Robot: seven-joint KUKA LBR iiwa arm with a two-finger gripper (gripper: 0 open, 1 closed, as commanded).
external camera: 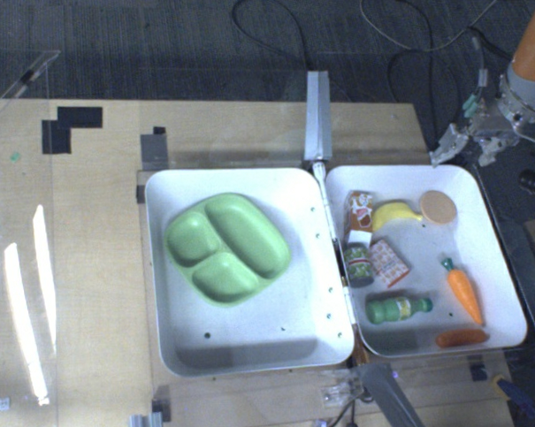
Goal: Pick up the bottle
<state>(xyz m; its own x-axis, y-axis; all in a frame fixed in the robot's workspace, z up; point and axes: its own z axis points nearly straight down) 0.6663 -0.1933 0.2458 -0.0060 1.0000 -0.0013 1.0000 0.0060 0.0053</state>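
One green bottle [397, 309] lying near right bin [494, 234] front wall; one carrot [464, 295] beside. End effector [463, 142] open, above far rim.

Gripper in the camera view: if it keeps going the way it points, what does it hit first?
The gripper sits at the upper right, over the back-right corner of the right white bin, angled down-left. Straight on, it would probably first reach the bin's rim or floor near the round tan disc, well short of the green bottle. Depth is unclear.

Green bottle [396, 309] on its side in right bin [490, 209]; tool [470, 143] above bin corner
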